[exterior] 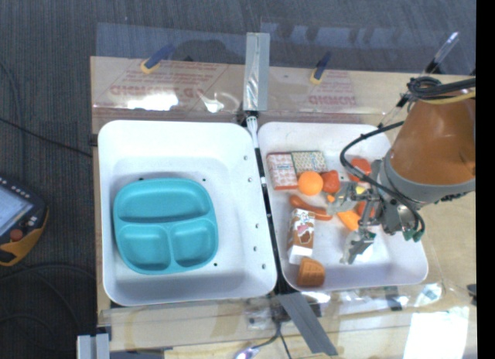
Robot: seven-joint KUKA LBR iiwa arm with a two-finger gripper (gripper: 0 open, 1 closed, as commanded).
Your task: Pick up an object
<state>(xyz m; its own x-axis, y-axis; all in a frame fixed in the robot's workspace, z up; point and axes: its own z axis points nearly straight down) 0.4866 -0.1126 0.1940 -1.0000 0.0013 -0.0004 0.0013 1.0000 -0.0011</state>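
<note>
Overhead slanted view of the desk (pixel 104 87) with two white bins side by side. Far left of the tool, off the desk, a handheld pendant (pixel 17 226) lies on dark carpet. The left bin (pixel 155 137), well apart from the tool, holds a teal plate (pixel 165 223) with three compartments, lying flat. Behind both bins, clear sheeting with blue clips (pixel 158 57) covers the desk's far edge, and a metal post (pixel 257 71) stands at the seam between the bins.

The right bin (pixel 402 268) contains the objects. Well to the tool's left, against the far wall, lie a card (pixel 282 169) with a red pattern and, just beside it, a box (pixel 308 161). Nearer the tool sits an orange ball (pixel 311 183), touching a red piece (pixel 331 180). Below these, an orange sausage (pixel 311 206) lies aslant, with a packet (pixel 302 234) printed brown and white next to it, and a brown wedge (pixel 312 272) near the bin's front wall. Just left of the tool, an orange cone (pixel 348 219) lies on the bin floor, close to the fingers but not seen between them.

The tool (pixel 357 247) hangs low over the right bin, its fingers pointing toward the front wall; whether they are apart or together cannot be told. Right of it, the grey wrist leads to the orange band (pixel 433 145), with black cable (pixel 363 145) looping alongside.
</note>
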